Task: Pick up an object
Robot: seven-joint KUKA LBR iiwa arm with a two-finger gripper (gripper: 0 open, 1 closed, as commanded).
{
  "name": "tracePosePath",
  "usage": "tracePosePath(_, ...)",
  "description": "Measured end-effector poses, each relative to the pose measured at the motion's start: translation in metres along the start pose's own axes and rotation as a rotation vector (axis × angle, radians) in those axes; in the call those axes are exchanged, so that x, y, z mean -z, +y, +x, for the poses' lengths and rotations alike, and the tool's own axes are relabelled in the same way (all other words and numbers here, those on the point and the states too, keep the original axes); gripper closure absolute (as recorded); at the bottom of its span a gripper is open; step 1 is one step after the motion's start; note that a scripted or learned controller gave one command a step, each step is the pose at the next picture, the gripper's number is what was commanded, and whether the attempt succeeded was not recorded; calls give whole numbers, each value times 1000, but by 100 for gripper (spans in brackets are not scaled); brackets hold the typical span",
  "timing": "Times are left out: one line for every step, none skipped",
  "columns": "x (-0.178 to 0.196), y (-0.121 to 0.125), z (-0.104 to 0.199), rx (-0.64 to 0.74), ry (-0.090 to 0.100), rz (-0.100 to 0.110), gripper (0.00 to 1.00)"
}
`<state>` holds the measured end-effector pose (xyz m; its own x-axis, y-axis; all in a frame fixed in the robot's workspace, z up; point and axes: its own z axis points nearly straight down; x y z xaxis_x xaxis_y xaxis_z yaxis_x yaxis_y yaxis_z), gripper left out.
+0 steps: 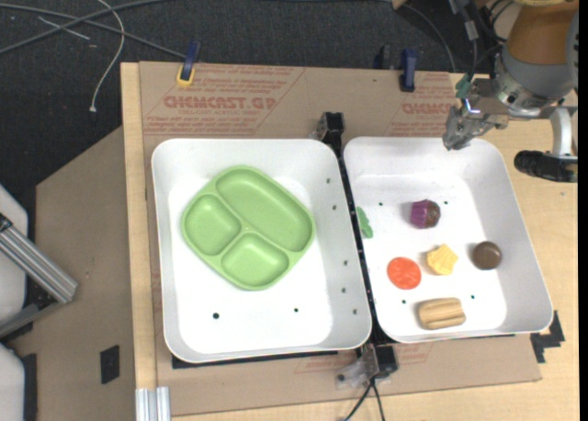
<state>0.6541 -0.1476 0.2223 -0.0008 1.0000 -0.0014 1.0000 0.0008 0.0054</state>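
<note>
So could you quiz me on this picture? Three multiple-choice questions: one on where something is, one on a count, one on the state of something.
1. Where does the green divided plate lie?
A. left bin
B. right bin
C. on the cardboard

2. How many small things lie loose on the floor of the right bin?
A. three
B. five
C. eight

3. Where is the gripper?
A. over the far rim of the right bin
B. pressed onto the plate
C. down among the small things

Answers: 1 A, the plate sits in the left bin. 2 B: purple, orange, yellow, brown, tan. 3 A, it hangs at that rim, apart from them.
</note>
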Motion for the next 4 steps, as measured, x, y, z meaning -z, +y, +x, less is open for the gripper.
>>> tracePosePath(64,7,2,1,-1,-4,100)
tracePosePath(62,3,46,3,3,7,100)
tracePosePath(59,-2,95,4,3,7,100)
tracePosePath(54,-15,137,3,3,9,100)
